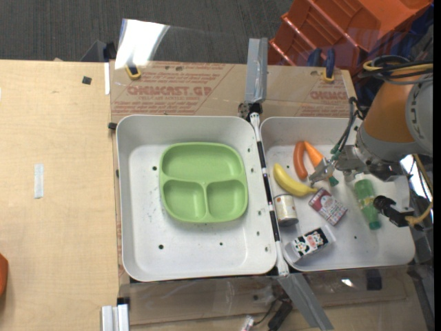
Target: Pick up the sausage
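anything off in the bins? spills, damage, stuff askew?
No spills or damage. The right bin is a loose jumble: can and green bottle lie on their sides, and the milk carton lies tipped at the front left corner. The green plate sits flat in the left bin.

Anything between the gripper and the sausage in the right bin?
Partly. An orange carrot-like piece lies alongside the sausage, on the side facing the gripper, and the banana lies close below it. Nothing covers the sausage from above.
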### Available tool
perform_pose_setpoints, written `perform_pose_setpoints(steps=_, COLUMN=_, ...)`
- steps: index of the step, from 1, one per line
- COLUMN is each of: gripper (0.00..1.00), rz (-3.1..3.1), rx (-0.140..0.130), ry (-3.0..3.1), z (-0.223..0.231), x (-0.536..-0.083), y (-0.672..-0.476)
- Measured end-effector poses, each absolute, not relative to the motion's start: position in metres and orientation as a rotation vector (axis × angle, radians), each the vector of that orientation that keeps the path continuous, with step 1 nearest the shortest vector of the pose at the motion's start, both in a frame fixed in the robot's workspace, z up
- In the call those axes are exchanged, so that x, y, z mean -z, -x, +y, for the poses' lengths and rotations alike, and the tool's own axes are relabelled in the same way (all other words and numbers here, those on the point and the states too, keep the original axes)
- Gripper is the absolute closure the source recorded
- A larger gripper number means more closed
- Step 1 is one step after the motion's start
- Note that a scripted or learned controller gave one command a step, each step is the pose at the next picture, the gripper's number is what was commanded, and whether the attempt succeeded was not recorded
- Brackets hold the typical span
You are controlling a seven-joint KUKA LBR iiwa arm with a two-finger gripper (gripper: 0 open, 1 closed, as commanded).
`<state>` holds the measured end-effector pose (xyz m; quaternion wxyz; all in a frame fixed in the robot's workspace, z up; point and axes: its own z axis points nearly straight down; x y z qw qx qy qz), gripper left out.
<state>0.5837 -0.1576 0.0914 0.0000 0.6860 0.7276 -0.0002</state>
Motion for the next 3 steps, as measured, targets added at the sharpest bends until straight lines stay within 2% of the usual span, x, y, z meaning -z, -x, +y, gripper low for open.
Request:
perform_pose_setpoints(steps=1, gripper=1.0, rz=2.282, rx=0.001, ry=-2.159, z=-0.158, x=-0.1, y=-0.584)
perform_pose_setpoints(steps=2, gripper=1.0, rz=2.302, rx=0.002, ry=-2.143, z=-0.105, x=-0.091, y=-0.477)
perform_pose_setpoints(steps=3, gripper=1.0, rz=2.444, rx=0.003, ry=-1.976, z=-0.059, x=-0.191, y=-0.514)
